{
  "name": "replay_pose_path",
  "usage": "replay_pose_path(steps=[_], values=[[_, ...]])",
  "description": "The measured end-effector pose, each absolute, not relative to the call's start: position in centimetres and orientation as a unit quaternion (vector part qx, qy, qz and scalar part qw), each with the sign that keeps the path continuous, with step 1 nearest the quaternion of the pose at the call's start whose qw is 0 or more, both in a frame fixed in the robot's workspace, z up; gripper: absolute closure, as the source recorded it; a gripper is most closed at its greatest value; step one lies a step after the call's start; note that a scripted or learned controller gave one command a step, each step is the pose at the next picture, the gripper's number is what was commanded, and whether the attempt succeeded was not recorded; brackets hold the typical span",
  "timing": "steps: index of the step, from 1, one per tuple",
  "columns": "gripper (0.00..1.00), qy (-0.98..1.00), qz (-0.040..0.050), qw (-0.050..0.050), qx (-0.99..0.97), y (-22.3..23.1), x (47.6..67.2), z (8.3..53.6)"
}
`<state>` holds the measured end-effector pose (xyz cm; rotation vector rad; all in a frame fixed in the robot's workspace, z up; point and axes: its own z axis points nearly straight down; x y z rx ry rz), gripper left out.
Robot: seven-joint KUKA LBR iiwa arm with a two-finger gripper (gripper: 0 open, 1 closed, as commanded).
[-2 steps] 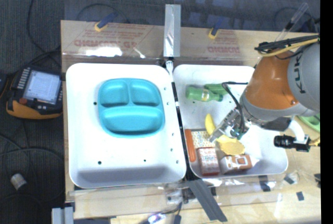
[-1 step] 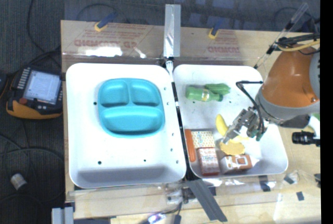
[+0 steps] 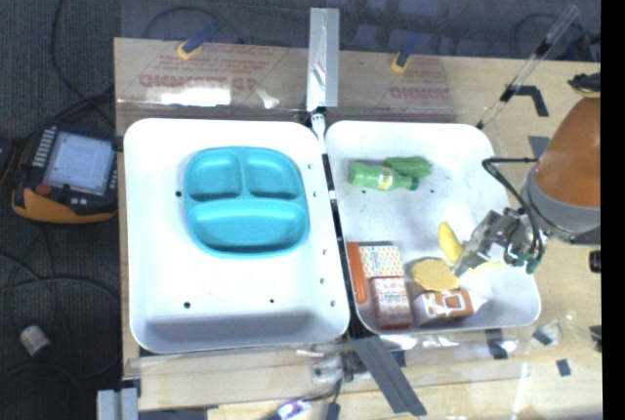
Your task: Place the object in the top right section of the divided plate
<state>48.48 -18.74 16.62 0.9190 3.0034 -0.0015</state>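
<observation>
A light blue divided plate (image 3: 244,198) lies in the left bin (image 3: 156,311), with two small sections at its far side and one large section at its near side. In the right bin (image 3: 469,145) lie a green bottle (image 3: 389,174), a yellow banana-like piece (image 3: 448,241), a round tan cookie (image 3: 434,273) and small food boxes (image 3: 389,286). My gripper (image 3: 476,252) reaches in from the right and hangs low over the right bin, just right of the yellow piece and the cookie. Nothing visible sits between its fingers.
A brown carton (image 3: 449,307) lies at the right bin's near edge. A metal divider post (image 3: 323,57) stands between the bins at the back. A handheld pendant (image 3: 63,174) rests on the floor to the left. Clear panels lie behind both bins.
</observation>
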Motion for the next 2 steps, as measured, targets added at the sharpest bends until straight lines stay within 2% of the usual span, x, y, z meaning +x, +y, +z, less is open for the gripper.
replay_pose_path(steps=[1,2], values=[[1.0,0.979,-0.0001,0.0,0.206,-17.9,55.3,17.2],[1.0,0.991,0.0,0.002,0.132,-17.5,63.9,19.5]])
